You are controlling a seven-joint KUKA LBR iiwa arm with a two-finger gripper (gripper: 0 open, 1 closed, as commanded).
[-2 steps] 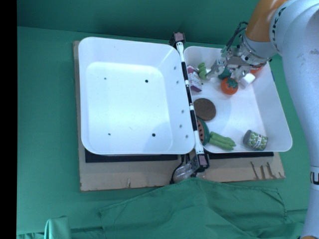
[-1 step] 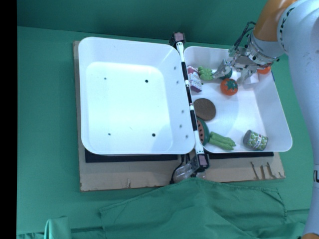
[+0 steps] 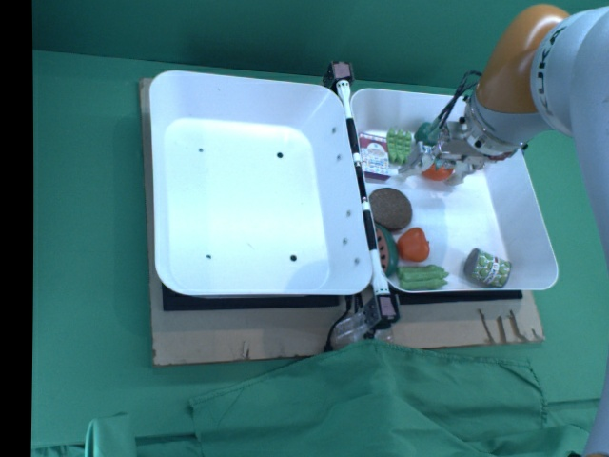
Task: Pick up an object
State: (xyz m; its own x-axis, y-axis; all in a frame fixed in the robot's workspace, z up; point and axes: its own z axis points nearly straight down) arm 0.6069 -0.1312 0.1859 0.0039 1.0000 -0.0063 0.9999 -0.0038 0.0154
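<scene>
Gripper [image 3: 440,156] is hanging low in the right-hand shallow white plastic bin [image 3: 526,219], directly over a small orange-red object [image 3: 438,172] that it is largely hiding, probably the intended pick; whether it is open or closed cannot be told. Beside it a green-and-white packet [image 3: 400,145] and red box [image 3: 375,153] are lying; nearer the camera, a brown disc [image 3: 390,207], red pepper [image 3: 413,245], green beans [image 3: 422,276] and can [image 3: 487,268].

The two bins [image 3: 252,93] look like smooth, shiny white plastic. Under them lies a flat brown board [image 3: 238,346] like rough cardboard. Soft green cloth [image 3: 381,398] covers the tabletop [image 3: 86,208], matt and wrinkled. Near the tool [image 3: 440,156], the arm [image 3: 571,55] looks smooth, grey and orange.
</scene>
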